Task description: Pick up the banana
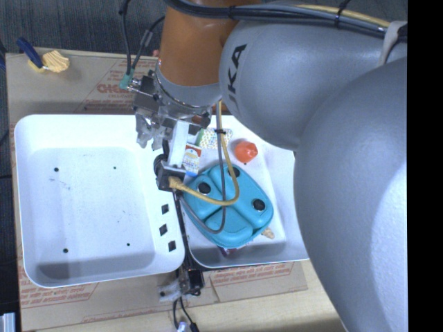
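Camera view: gripper (151, 131) at the left edge of the right bin (294, 254), grip state indiscernible; banana (268, 234), seemingly a yellow tip, lies there against the blue object (232, 203). Likely failure: that object blocks access, so the grasp misses.

Looks like a robot lab, with a big grey robot arm (325, 81) reaching over two white bins (90, 199) set side by side on brown cardboard (90, 75), and dark carpet (69, 12) behind.
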`<state>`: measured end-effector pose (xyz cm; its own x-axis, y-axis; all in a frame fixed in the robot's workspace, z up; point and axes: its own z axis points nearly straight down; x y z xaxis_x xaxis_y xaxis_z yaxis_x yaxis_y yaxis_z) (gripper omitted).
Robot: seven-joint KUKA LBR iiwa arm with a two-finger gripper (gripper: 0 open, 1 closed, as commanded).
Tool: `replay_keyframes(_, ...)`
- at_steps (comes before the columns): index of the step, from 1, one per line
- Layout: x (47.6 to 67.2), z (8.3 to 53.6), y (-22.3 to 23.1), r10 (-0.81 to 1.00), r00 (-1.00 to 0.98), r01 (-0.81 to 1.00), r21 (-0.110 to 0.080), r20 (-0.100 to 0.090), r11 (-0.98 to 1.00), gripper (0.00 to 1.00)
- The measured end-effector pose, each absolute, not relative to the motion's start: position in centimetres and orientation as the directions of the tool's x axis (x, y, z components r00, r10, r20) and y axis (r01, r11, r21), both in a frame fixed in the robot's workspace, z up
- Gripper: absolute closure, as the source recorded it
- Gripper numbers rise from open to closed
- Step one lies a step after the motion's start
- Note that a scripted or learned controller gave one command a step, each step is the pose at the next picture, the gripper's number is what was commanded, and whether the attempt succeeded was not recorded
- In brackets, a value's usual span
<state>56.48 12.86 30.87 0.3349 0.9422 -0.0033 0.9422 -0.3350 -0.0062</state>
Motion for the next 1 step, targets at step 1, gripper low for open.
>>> replay_keyframes(1,60.52,49.04,13.63,0.968,0.250,0.968,0.001,0.000,-0.250,1.00)
